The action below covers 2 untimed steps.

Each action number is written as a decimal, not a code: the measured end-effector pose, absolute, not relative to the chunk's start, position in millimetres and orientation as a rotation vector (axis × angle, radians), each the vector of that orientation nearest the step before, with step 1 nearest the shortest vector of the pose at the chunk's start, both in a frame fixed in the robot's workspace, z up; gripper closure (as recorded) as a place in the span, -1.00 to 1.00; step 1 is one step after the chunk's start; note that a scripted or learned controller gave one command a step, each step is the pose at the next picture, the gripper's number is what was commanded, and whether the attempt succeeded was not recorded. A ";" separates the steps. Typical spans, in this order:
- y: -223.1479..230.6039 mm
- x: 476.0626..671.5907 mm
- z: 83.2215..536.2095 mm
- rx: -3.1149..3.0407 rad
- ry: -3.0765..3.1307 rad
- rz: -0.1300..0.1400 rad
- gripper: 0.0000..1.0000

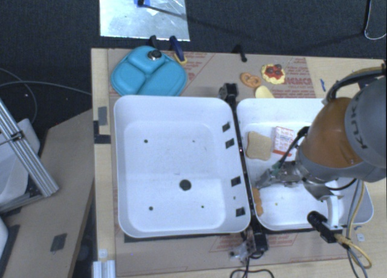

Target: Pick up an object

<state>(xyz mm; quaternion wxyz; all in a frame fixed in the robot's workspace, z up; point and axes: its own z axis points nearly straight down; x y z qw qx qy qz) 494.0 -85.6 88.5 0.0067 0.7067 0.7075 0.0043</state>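
The right bin (347,104) holds a tan bread-shaped piece (259,145) near its left wall, with a red and white packet (283,139) just right of it. A thin orange stick (257,201) lies along the left wall lower down. My gripper (270,177) is low inside this bin, just below the tan piece and above the orange stick, pointing toward the left wall. The arm's orange band (329,135) and grey wrist cover the bin's right half.
The left bin (175,165) has a small dark round spot (185,185) on its floor. Behind the bins lie a blue divided tray (148,72), a cookie-like toy (249,80), a small pizza toy (273,72) and a yellow piece (264,92).
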 end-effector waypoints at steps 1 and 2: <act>-83.1 563.0 118.7 2.208 2.223 0.010 -1.00; 20.7 485.5 188.5 2.209 2.232 0.009 -1.00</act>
